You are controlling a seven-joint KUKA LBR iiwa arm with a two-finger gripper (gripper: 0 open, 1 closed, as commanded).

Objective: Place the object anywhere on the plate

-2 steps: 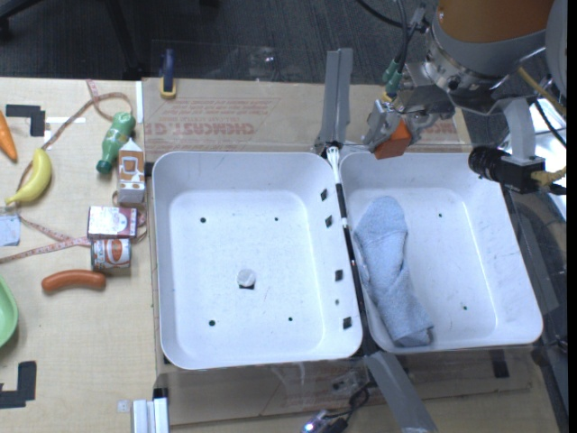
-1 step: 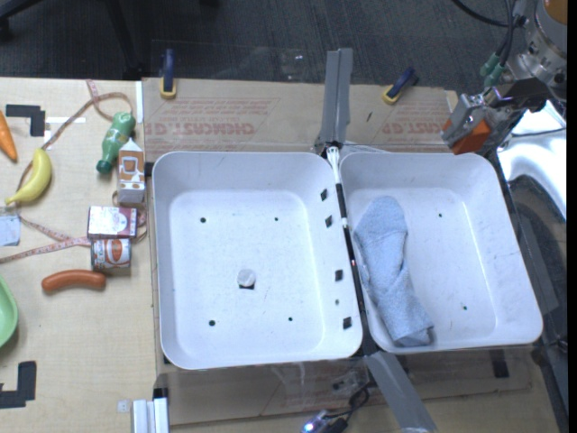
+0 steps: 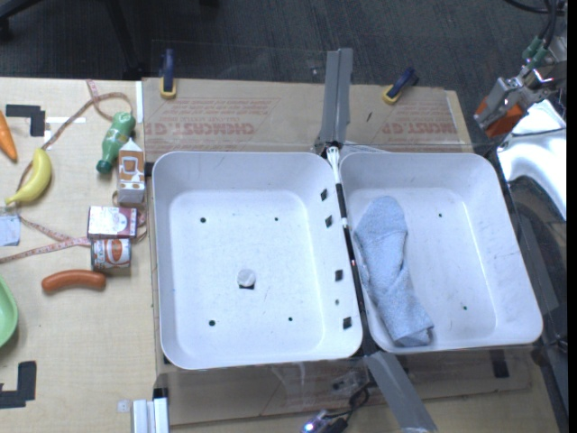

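Small grey disc (image 3: 246, 279) in left bin (image 3: 180, 332); "CHEMCAT" cardboard (image 3: 216, 115) behind; gripper state unclear.

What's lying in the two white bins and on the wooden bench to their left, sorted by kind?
Cloths: 1, a towel in the right bin
Discs: 1, a small disc in the left bin
Toy foods: 4, banana, carrot, sausage, green bottle
Cartons and cans: 3, carton, box, can
Total: 9

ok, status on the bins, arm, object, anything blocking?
Arm at right edge, beside the right bin. Small round grey object lying loose in left bin. Blue cloth bunched in right bin, touching nothing else.
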